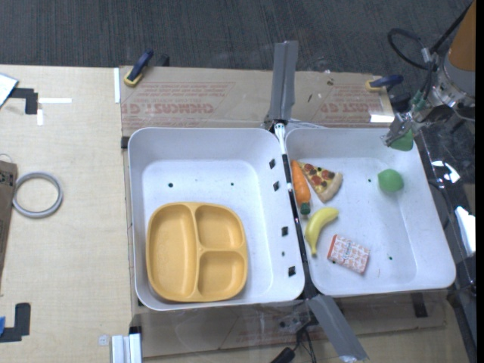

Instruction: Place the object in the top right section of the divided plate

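Plainly, the plate (198, 250), yellow and split into three sections, lies in the left bin (151, 157) toward its near edge, one large section on its left and two smaller ones on its right. Across the divider, the right bin (423, 240) holds a carrot (301, 187) along its left wall, a pizza slice (323, 180) touching the carrot, a banana (318, 228) just below them, a wrapped snack (349, 253) beside the banana, and a green ball (390, 181) well apart toward the right. The end effector (401, 132) hangs over that bin's far right corner with something green at its tip; whether its fingers are apart or together I cannot tell. On the surface (68, 278), left of the bins, lies a tape roll (35, 195).
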`<state>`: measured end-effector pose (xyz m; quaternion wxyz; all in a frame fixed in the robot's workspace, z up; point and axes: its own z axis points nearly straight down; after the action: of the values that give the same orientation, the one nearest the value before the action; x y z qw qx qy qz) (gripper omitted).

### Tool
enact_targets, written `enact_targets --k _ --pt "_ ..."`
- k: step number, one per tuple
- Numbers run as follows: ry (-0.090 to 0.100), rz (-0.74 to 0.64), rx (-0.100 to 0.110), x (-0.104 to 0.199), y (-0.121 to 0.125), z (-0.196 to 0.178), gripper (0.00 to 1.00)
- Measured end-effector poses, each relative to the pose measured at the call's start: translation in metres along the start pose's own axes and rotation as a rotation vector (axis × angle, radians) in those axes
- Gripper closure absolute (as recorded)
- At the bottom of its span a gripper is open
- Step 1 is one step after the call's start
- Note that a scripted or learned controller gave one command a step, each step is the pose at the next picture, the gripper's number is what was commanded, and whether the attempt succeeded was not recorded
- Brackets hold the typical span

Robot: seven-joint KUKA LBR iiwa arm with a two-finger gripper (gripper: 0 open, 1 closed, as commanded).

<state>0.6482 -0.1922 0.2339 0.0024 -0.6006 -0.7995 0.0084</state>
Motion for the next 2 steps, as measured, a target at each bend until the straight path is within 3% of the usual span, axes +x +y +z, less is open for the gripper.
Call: enact_targets --k 1,2 --pt "0.008 0.112 -0.011 0.0268 -0.0190 0.0371 1.00" --pt "0.008 0.111 -0.008 0.0259 -0.0188 0.0315 1.00"
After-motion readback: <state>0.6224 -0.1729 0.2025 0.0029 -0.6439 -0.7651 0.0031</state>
